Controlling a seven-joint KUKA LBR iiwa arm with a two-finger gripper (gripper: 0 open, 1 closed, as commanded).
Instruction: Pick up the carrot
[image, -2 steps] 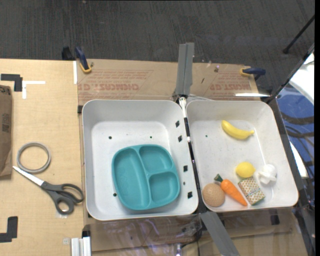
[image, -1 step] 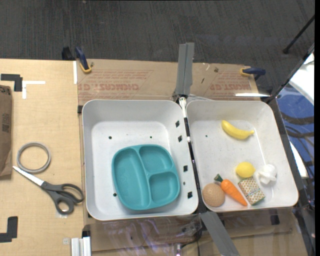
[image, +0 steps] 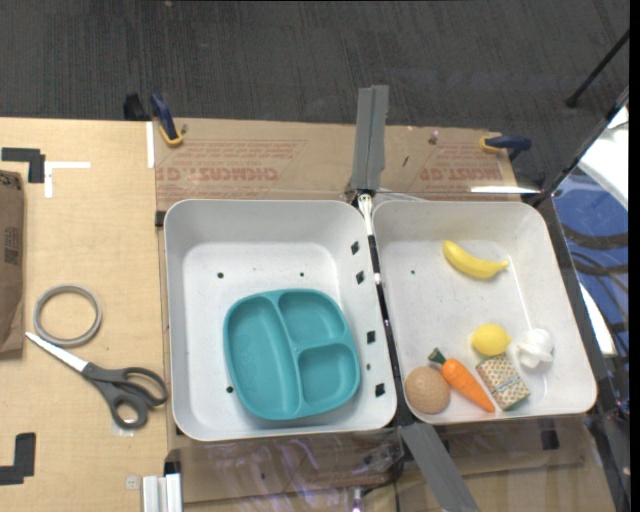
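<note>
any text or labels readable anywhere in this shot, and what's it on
Red print on the cardboard sheet behind the bins, upside down in this view: too blurred to read for certain.
Patterned wrapper of the small packet beside the carrot: too small to read.
Brown paper bag at the left edge: faint marks, not legible.
No other print, number or sign can be read.

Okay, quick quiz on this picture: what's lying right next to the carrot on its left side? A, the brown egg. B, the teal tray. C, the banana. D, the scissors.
A: the carrot lies in the right bin near its front wall, and the brown egg sits directly at its left, beside its green top.
</note>
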